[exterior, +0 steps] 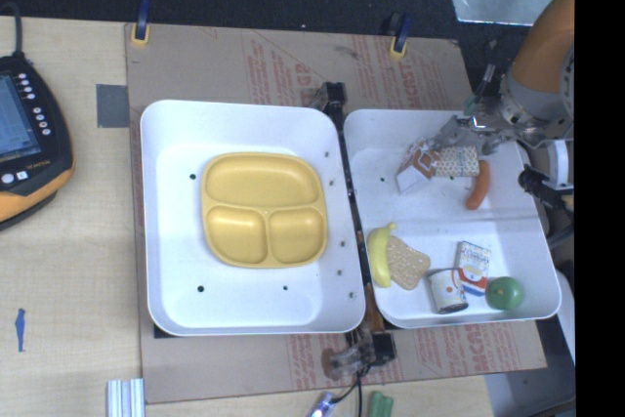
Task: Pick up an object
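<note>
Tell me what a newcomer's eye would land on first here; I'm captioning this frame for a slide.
The yellow three-compartment plate sits alone in the middle of the left bin and stands out most. The right bin holds the clutter: a banana beside a cracker, a can, a green apple and a sausage. The gripper is low over a small packet at that bin's far side.

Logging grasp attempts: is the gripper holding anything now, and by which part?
Cannot be told. The gripper sits over the small patterned packet in the right white bin, but no grasp is visible.
</note>
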Action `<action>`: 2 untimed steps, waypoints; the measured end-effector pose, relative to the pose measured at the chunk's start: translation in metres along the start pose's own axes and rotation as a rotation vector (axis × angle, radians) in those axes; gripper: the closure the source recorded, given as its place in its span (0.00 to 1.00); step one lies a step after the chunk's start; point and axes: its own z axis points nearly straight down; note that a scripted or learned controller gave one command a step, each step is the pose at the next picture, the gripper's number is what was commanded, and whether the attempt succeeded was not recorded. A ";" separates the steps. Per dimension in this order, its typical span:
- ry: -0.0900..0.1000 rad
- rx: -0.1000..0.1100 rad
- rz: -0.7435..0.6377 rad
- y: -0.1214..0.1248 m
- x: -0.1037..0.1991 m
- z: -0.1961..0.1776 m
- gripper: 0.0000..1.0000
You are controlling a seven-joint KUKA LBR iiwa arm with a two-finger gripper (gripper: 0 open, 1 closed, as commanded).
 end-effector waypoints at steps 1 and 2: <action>0.003 0.026 -0.002 -0.062 0.001 0.011 0.00; 0.004 0.026 -0.002 -0.017 0.038 0.012 0.00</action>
